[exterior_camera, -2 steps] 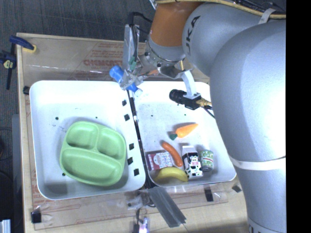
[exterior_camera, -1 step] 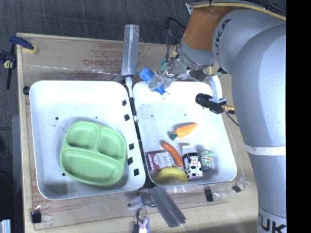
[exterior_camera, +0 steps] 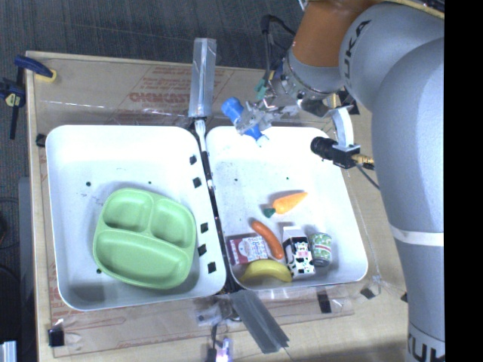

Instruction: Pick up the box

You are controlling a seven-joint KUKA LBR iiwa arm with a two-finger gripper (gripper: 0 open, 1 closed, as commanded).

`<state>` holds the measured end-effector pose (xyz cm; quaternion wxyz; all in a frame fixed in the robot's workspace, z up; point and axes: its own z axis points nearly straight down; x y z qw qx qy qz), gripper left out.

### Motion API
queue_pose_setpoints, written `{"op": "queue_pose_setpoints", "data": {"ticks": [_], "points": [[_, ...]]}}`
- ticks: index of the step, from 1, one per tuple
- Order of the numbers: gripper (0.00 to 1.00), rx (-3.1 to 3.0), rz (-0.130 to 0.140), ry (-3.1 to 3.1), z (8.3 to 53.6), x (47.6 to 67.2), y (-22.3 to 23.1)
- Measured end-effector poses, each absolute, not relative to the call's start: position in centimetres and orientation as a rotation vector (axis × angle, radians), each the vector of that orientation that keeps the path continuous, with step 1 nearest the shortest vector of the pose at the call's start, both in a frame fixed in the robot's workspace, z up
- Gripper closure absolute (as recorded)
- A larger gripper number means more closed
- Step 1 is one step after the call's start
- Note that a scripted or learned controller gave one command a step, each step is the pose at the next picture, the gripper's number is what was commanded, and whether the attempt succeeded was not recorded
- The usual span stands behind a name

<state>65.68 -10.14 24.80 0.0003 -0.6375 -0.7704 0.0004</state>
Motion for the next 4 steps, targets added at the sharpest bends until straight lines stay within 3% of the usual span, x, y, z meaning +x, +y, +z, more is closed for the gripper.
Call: {"op": "queue_pose_setpoints", "data": {"ticks": [3, 4], "points": [[1.0, -1.831, 0.002, -2.55, 28.0, 65.7, -9.2], [1.0, -1.804, 0.0, -2.572, 28.9, 65.7, -6.4]]}}
